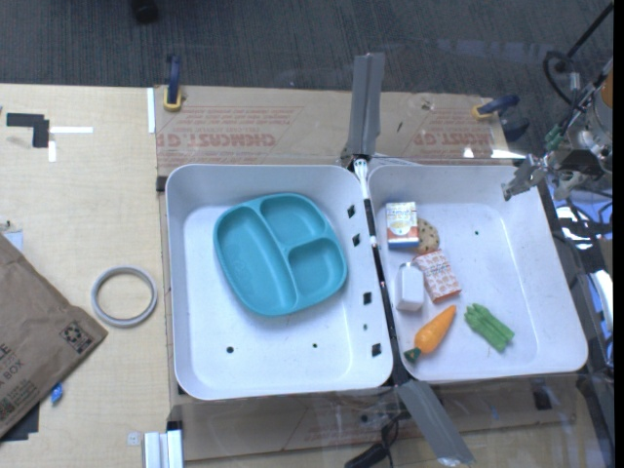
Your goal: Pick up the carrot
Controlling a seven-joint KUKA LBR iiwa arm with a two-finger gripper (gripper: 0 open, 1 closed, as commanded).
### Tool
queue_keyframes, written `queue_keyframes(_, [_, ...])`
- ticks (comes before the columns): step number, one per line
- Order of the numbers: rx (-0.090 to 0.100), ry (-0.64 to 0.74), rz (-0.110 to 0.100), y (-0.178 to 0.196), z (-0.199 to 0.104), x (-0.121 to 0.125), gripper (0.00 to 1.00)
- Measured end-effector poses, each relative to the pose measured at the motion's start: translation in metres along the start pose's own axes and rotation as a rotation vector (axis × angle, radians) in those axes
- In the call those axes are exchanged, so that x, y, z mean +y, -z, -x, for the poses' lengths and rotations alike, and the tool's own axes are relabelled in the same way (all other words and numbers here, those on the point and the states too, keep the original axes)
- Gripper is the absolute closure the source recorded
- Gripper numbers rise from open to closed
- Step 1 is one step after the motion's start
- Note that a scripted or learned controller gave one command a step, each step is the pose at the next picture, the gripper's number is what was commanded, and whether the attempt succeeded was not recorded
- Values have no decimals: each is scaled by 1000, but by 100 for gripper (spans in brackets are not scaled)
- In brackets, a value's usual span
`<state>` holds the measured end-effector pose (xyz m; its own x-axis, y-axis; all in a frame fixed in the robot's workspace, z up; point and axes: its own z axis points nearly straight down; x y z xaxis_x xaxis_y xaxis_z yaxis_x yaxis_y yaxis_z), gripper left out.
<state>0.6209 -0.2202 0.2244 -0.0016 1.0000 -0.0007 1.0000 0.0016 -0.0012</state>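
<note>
**Carrot not yet picked: the work is all ahead**

Nearest to the camera, at the lower edge of the right shallow white plastic bin [546, 354], the small orange toy carrot [435, 329] lies on the bin floor, tilted, with its thick end to the lower left and its thin end to the upper right. Nothing touches it from above. Just beside it on the right lies a green toy vegetable with ridges [489, 326], apart from the carrot. Just above the carrot stands a small white bottle-shaped item [409, 288], and touching that one is a small red and white printed carton [440, 275]. Further up there is a white and blue printed box [402, 225] with a brown round cookie-like piece [427, 234] beside it.

In the left white bin [195, 359] rests a teal divided plastic plate [281, 253].

Farthest, at the upper right of the frame, the metal two-finger gripper [520, 182] is near the upper right corner of the right bin, well apart from the carrot. If its fingers are apart or together, I cannot tell; it is too small and blurred there. No thing is seen between them.

So, in my judgement, no part of the task is done. What is left: to bring the gripper over the carrot, go down, close on it, and lift it.
</note>
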Motion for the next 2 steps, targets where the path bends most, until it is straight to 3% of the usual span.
queue_keyframes(1, [0,-49,-2,-37,-66,-46,0])
queue_keyframes(2, [0,-163,-2,-90,-106,-79,0])
